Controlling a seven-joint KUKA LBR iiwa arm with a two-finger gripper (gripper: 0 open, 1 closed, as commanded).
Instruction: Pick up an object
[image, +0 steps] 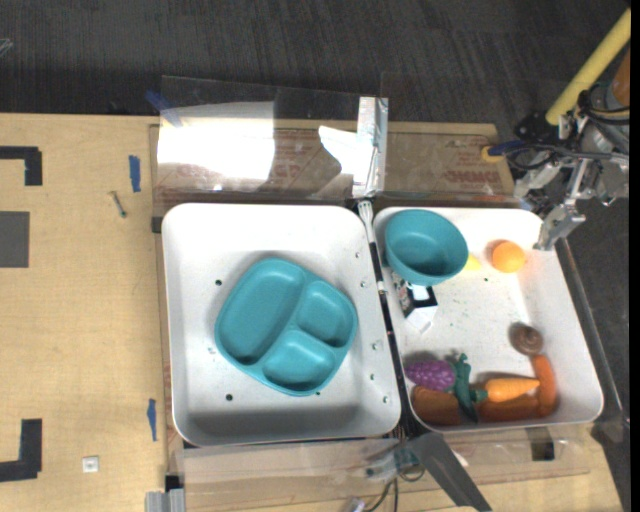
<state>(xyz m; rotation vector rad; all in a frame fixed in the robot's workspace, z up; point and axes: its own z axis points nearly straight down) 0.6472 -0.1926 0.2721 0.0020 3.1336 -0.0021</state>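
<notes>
My gripper (553, 228) hangs over the far right corner of the right bin (575, 300), nothing visibly in it. An orange ball (508, 256) lies just to its left. A teal bowl (425, 245) sits in the bin's far left corner. A small brown piece (527, 338) lies by the right wall. Along the near wall lie purple grapes (432, 374), a green leafy piece (463, 385), an orange carrot (510, 388) and a reddish sausage (545, 380). In the left bin (190, 250) a teal divided plate (287, 325) lies flat.
A clear plastic sheet with a taped edge (368, 145) stands behind the bins. Cables and a yellow tube (600, 58) crowd the top right above the arm. A cardboard-coloured bench top (70, 300) extends left of the bins.
</notes>
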